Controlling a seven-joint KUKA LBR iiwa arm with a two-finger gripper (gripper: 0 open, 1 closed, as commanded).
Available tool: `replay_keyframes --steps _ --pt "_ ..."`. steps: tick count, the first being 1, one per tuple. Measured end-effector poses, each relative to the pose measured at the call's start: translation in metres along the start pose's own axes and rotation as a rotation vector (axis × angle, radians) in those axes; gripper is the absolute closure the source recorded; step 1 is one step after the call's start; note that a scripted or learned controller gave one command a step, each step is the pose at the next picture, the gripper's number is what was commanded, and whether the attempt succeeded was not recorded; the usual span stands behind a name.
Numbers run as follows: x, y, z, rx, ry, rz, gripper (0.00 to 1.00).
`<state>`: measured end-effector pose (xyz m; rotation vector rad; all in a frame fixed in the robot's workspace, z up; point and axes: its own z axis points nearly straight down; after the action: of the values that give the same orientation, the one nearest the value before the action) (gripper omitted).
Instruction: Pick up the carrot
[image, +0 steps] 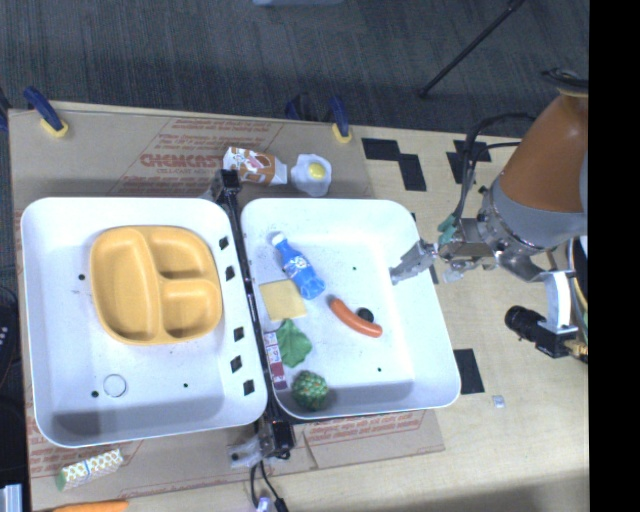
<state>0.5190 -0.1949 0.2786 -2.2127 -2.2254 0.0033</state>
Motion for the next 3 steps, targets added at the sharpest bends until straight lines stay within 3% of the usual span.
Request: replay_keyframes --steps 1,2,3 --pt "0.077 -0.026 0.115 0.003 0.002 0.370 0.00" --pt "0.003 -0.028 0.156 0.002 0.002 0.974 0.00" --pt "0.002 0.001 0.186 -0.001 0.003 1.064 0.00"
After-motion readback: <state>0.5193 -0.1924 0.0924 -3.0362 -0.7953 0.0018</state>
